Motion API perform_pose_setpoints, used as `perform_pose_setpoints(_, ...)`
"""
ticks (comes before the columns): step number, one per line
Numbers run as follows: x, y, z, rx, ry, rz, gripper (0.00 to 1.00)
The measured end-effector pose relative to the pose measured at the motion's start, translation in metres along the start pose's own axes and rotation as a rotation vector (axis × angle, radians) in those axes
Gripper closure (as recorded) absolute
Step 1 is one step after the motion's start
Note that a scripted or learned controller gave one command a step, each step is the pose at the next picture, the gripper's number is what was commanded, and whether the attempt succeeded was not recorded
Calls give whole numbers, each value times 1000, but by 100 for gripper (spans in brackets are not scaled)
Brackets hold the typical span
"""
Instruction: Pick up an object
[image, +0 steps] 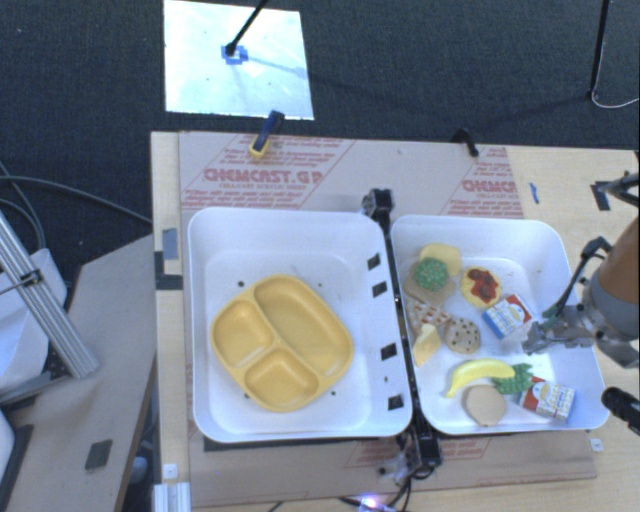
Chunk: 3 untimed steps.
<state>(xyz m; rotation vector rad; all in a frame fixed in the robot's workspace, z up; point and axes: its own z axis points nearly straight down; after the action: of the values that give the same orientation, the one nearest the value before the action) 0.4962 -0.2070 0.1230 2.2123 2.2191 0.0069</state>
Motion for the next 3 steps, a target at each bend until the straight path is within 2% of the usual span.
perform_pose_setpoints(1, 0, 0, 0, 1, 0, 1, 0)
perform_pose_setpoints(2, 0, 1, -10, -3, 0, -1, 100)
perform_pose_setpoints(3, 0, 1, -10, -2, 0, 0, 0)
